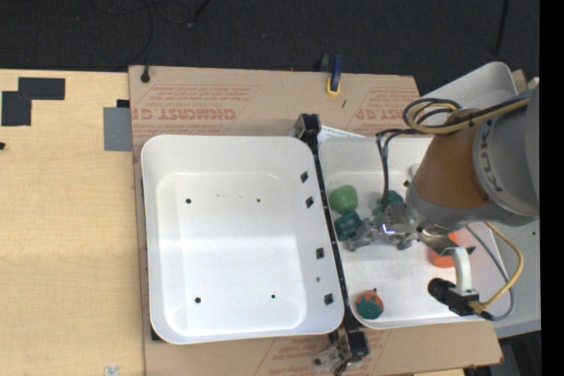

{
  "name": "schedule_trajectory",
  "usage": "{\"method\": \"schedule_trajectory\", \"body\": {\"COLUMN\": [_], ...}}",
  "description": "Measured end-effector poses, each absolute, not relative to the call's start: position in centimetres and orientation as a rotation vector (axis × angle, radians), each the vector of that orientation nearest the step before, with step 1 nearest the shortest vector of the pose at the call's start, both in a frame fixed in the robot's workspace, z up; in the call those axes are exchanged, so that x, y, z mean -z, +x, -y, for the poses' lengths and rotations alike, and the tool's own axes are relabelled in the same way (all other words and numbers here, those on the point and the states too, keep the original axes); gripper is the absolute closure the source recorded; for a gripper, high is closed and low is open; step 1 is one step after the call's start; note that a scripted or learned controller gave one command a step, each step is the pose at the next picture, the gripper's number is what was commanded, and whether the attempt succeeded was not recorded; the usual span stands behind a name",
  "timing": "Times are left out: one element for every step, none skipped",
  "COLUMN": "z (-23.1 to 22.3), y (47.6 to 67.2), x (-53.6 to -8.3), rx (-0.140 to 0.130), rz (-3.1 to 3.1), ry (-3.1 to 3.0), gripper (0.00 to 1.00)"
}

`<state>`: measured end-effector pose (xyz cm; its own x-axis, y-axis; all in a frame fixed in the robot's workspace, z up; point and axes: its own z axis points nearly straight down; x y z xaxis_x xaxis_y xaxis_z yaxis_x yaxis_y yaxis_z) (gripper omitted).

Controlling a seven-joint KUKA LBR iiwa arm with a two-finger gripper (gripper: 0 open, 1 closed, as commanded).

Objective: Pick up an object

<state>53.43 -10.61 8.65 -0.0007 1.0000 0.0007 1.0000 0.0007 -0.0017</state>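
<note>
My gripper (pixel 368 233) hangs low in the right bin (pixel 397 304), near its left wall. A dark teal object (pixel 346 225) lies right at the fingertips, touching or almost touching them. Just above it sits a light green rounded object (pixel 343 196). Another teal piece (pixel 390 205) shows beside the wrist. A small orange and green object (pixel 368 305) rests near the bin's front edge. An orange-red object (pixel 443 255) peeks out from under the arm on the right. Whether anything sits between the fingers is hidden.
The left bin (pixel 176 313) stands alongside, parted from the right one by a black divider with clips (pixel 319 216). Both bins rest on a cardboard sheet (pixel 229 106). The arm's bulk covers the right bin's far right part.
</note>
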Motion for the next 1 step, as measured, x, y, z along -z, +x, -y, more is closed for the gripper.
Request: {"method": "schedule_trajectory", "body": {"z": [8.94], "y": [60.28], "x": [-8.72], "rx": [0.0], "rz": [2.225], "ry": [-2.215], "gripper": [0.0]}}
